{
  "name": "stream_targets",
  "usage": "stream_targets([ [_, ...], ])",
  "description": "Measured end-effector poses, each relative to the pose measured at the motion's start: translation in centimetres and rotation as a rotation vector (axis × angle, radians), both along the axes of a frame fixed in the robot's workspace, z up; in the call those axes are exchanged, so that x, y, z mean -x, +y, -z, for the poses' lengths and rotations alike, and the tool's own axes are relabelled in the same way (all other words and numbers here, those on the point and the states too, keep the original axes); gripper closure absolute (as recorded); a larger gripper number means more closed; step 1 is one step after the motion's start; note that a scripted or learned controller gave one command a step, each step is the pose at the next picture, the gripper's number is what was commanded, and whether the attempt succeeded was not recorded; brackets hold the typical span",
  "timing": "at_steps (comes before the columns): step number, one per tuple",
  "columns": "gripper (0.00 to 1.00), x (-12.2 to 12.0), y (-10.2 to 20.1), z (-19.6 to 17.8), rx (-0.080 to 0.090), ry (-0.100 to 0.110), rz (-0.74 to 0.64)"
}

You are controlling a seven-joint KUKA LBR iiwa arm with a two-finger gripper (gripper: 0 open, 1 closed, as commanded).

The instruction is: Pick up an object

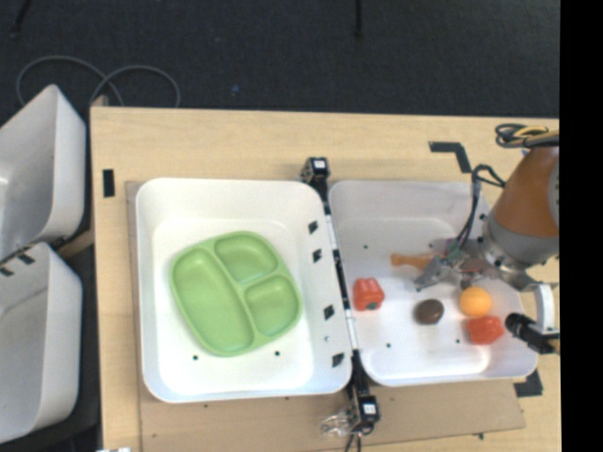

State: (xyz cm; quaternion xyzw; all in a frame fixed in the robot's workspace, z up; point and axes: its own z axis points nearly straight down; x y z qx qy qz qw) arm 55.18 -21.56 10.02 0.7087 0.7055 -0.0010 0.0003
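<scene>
I am hanging my gripper (441, 269) low over the right bin (396, 205), near its far right side. Whether my fingers are parted or clenched, I cannot tell. Nothing is showing between them. The brown ball (430, 312) is lying just below them, the orange ball (476, 301) just beside to the right, the thin orange piece (408, 260) touching or nearly touching on the left.

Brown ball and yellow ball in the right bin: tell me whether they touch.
Apart. The camera view shows bare white bin floor between the brown ball and the yellow ball.
</scene>
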Motion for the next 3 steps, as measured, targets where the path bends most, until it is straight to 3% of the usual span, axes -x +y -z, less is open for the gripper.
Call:
stream_targets([
  [1, 1.0, -0.1, -0.1, -1.1, 0.0, -0.004, 0.003],
  [3, 1.0, -2.2, -0.5, -12.9, 0.002, -0.009, -0.008],
])
